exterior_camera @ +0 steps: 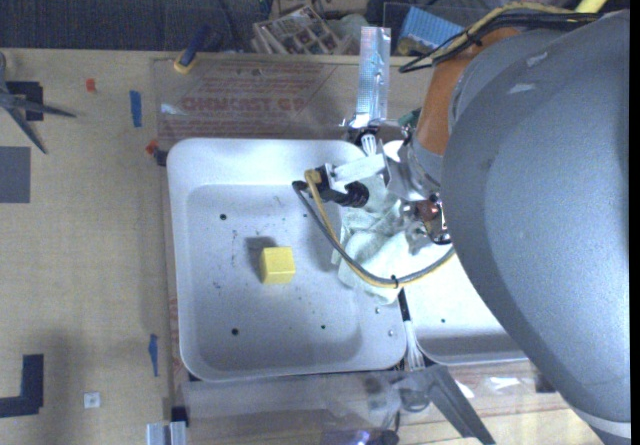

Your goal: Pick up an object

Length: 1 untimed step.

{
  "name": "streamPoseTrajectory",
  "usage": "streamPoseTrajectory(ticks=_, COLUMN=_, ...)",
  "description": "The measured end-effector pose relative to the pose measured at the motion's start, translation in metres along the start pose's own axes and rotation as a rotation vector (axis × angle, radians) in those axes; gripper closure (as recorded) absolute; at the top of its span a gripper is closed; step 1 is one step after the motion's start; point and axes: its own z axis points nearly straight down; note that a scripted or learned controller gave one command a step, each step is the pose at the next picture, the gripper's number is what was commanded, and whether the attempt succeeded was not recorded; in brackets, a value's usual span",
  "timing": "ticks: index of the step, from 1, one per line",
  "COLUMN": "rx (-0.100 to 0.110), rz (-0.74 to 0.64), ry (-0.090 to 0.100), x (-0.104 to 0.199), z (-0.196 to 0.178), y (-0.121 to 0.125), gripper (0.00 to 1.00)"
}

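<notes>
So the gripper (372, 233) is hanging low over the right edge of the left bin (200, 173), tangled in its own cables, and honestly I can't tell what it's doing. Going left to right: the yellow block (277, 264) sits loose near the middle of that bin's floor, well apart from the gripper. Looks like nothing's picked up yet, so the whole grab is left to do.

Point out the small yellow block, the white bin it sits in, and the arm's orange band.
Small yellow block (277, 264): camera view, top face of the block.
Left shallow white bin (196, 161): camera view, upper-left rim.
Orange band on the arm (432, 123): camera view, its visible curved side.
</notes>
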Motion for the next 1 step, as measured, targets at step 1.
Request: streamPoseTrajectory(ticks=1, rx=0.001, rz=0.002, ry=0.000, x=0.0001, z=-0.0092, y=0.0010, gripper=1.00)
